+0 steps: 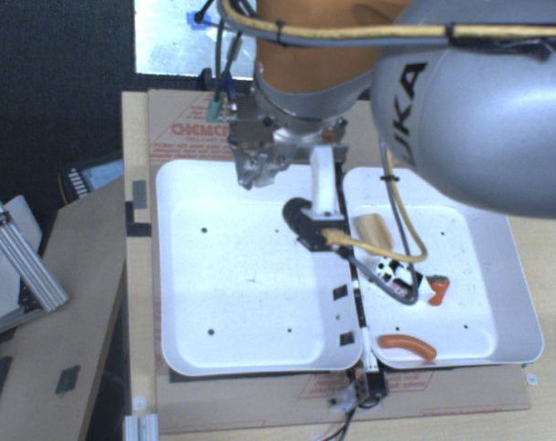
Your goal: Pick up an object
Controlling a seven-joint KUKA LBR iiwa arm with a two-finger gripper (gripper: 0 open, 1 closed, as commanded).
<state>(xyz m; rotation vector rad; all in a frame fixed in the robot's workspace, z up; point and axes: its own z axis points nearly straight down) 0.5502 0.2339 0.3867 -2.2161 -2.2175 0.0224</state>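
Tool low over the far rim of the left-hand bin (bin sides as seen in the view), near that bin's far right corner; metal-grey, hanging under the orange band of the arm; released or clenched: cannot tell from this slant, the working end seen from above against the white rim. Arm bulky and grey, crossing the upper right of the view above the right-hand bin, hiding that bin's far rim. Both bins white and shallow, side by side, touching along the middle seam; under them a cardboard sheet with red print, lying on the table. Candidates for picking all in the right-hand bin, apart from the tool, across the seam: tan block near the bin's left wall, towards the far side; black-and-white piece just nearer the camera than the block, around the bin's middle; small red-orange piece just beside it on the right, whether touching it cannot tell; orange sausage-shaped piece lying flat along the near rim, apart from the rest. Few small dark dots on the floor of the left-hand bin; silver rail at the view's left edge, off the table.
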